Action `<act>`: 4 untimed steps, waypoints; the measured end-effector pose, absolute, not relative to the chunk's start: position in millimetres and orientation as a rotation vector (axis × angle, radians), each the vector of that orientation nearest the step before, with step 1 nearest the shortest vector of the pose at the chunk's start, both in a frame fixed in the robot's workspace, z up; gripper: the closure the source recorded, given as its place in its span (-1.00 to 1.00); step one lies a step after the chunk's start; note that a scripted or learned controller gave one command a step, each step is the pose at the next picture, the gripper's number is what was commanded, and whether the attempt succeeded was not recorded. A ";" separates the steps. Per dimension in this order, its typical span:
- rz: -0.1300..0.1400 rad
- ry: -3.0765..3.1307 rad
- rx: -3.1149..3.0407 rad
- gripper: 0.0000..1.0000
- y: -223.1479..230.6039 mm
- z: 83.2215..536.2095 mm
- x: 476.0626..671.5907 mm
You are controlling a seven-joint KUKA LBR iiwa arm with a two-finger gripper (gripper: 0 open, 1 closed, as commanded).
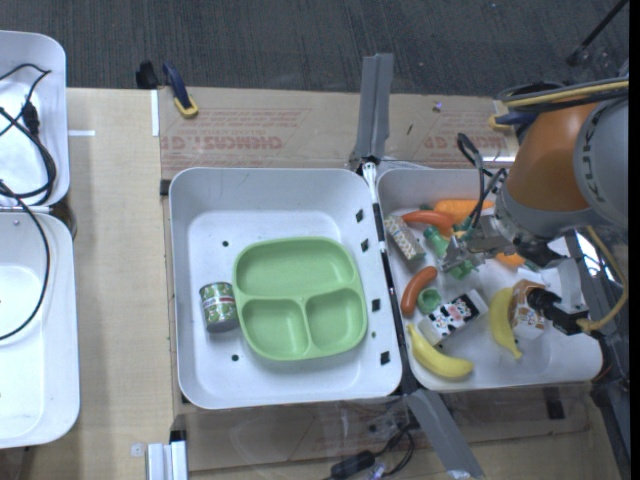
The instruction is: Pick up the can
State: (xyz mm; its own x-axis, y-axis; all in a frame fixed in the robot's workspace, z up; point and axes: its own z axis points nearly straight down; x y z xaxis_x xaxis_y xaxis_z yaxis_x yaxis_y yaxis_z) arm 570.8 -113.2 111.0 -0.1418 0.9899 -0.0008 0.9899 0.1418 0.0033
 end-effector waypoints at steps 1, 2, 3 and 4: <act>0.003 2.371 2.055 -1.00 -113.3 111.2 571.0; -0.003 2.252 2.194 -1.00 -115.2 93.6 525.3; 0.000 2.216 2.229 -1.00 -122.4 91.8 523.6; -0.002 2.212 2.233 1.00 -123.8 100.0 523.4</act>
State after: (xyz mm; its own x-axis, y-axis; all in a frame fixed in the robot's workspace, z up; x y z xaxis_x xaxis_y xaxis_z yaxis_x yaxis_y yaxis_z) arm 523.4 -123.8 100.0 0.0093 1.0000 0.0003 1.0000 -0.0093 -0.0023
